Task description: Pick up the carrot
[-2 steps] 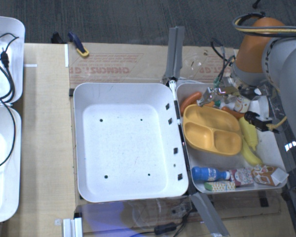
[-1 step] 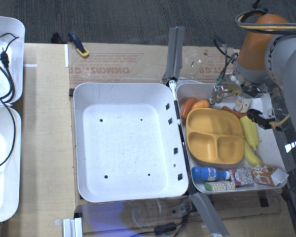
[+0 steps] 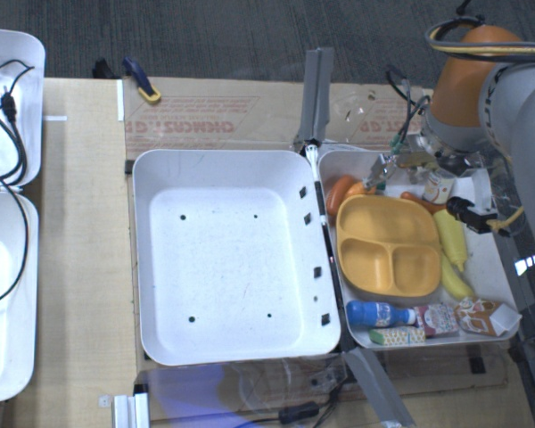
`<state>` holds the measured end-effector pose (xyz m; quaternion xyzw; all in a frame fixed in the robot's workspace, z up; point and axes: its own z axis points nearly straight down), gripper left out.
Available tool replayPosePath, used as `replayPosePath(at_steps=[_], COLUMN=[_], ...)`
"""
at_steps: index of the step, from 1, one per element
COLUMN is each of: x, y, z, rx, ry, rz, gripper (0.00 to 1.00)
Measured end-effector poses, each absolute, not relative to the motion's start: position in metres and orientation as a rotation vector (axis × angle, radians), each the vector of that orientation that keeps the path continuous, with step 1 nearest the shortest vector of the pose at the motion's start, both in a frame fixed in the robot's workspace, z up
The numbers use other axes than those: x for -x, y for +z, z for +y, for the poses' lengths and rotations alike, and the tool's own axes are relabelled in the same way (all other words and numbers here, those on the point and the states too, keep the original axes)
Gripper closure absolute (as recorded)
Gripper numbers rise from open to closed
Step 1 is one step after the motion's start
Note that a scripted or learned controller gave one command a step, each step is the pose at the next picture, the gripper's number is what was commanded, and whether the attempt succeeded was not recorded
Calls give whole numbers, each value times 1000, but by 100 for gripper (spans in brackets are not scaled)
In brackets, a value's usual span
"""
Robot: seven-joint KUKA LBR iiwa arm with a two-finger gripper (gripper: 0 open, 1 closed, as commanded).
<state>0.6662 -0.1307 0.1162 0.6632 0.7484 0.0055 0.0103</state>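
Camera view: gripper over right bin far corner, finger state unclear. Carrot wedged beside yellow tray. Approach steeply, avoid tray rim, pinch across width.

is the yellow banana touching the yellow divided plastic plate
Touching: the camera view shows the yellow banana lying against the right rim of the yellow divided plastic plate, no gap.

carrot half behind yellow tray
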Motion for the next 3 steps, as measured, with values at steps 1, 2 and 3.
replayPosePath(at_steps=[1,2,3], x=[-665,-667,-667], y=[104,117,117], z=[-109,-111,-110], rx=[-1843,-1841,-1842], ry=[15,19,18], rz=[2518,2511,2512], gripper=[0,100,0])
